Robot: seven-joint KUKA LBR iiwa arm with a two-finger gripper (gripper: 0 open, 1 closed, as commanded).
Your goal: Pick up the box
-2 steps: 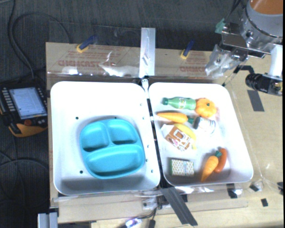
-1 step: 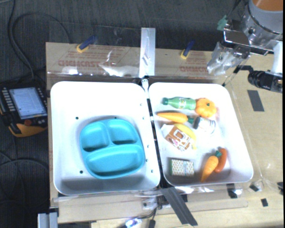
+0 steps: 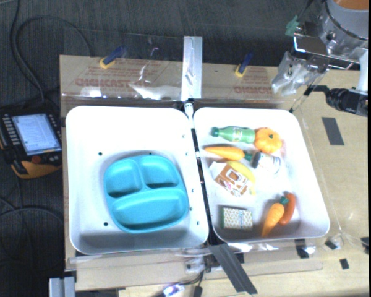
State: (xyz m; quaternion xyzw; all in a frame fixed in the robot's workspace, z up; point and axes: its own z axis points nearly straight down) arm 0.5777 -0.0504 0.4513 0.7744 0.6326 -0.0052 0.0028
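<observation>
A blue divided tray (image 3: 146, 192) is filling the left bin (image 3: 86, 166). In the right bin (image 3: 309, 184), the orange-and-white printed box (image 3: 232, 179), its lettering unreadable, is lying mid-bin below a green bottle (image 3: 233, 132). The end effector (image 3: 295, 74) is hanging beyond the bin's far right corner, its opening impossible to judge.

The arm (image 3: 346, 5) is cut off by the top and right edges, so I see just its wrist end. The gripper (image 3: 289, 76) blurs against clear sheeting; I cannot read its fingers. A small dark item (image 3: 255, 159) beside the banana (image 3: 224, 153) is too small to identify. The handheld pendant (image 3: 26, 138) screen text is illegible.
</observation>
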